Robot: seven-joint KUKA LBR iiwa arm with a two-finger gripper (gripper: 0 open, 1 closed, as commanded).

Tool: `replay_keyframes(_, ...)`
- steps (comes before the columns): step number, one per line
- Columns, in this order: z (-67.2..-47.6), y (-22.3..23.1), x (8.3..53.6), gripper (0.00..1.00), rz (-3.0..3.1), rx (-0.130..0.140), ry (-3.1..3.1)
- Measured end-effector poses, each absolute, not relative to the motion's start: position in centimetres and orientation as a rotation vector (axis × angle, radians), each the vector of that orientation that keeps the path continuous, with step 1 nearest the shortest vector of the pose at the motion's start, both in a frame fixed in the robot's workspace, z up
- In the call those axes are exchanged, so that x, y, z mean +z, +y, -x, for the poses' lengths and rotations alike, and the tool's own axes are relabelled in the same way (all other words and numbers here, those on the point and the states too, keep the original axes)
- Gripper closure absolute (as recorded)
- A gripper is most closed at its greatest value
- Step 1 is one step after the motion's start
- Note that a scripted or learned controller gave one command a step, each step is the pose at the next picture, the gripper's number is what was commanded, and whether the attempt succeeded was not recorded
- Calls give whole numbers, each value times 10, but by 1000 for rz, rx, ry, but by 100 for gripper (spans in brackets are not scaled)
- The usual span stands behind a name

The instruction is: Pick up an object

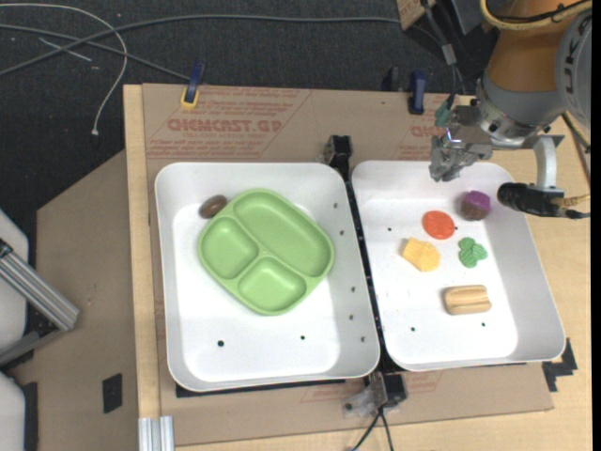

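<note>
The right bin [526, 332] holds a purple round piece [475, 204], a red-orange round piece [438, 224], a yellow chunk [422, 254], a small green leafy piece [471, 251] and a tan bread-like piece [467, 300]. My gripper [449, 165] hangs over the far edge of that bin, a little behind and left of the purple piece. Nothing shows between its fingers. In the left bin [188, 346] lies a green divided plate [266, 250], with a small brown piece [213, 206] at its upper left.
Both bins rest on a cardboard sheet [244, 120] held by blue clamps [193, 83] at the back. A black clip [337, 148] sits between the bins at the far side. Cables [84, 45] run over the dark floor at the upper left.
</note>
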State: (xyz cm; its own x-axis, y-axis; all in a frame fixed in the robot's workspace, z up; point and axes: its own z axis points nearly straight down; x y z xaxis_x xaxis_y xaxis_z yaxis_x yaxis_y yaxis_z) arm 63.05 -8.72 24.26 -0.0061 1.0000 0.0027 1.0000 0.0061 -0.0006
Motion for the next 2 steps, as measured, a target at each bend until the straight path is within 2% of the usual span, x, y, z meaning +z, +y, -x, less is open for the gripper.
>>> replay_keyframes(2,-626,17,255,100,2216,-3,-2227)
